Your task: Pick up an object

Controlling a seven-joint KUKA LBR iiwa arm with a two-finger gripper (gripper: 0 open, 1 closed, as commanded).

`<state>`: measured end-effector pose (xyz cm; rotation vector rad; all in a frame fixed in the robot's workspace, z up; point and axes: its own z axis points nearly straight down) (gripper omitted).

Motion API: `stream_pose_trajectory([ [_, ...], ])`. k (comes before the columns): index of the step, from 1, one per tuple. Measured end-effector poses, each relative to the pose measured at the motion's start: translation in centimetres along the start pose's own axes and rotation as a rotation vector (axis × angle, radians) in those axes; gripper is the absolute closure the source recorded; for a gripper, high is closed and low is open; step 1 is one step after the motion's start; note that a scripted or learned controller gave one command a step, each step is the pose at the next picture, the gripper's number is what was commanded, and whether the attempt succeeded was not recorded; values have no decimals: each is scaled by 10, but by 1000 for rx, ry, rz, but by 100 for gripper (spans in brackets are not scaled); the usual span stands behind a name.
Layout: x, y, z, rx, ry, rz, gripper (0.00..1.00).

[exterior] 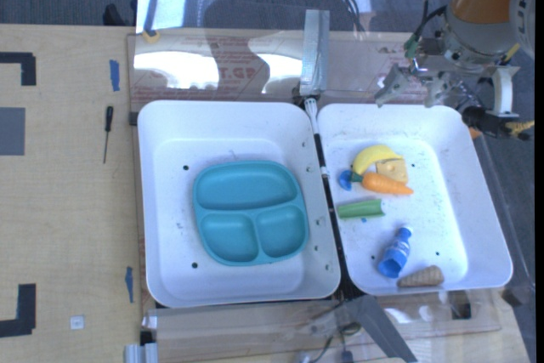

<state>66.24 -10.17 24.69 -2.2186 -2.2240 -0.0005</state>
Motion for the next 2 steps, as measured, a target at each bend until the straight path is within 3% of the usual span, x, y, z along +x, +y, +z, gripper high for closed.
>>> stream_pose_trajectory([
  [1, -14, -46, 137, -1, 0, -181, 0],
  [2, -27, -52, 62, -11, -4, -214, 0],
])
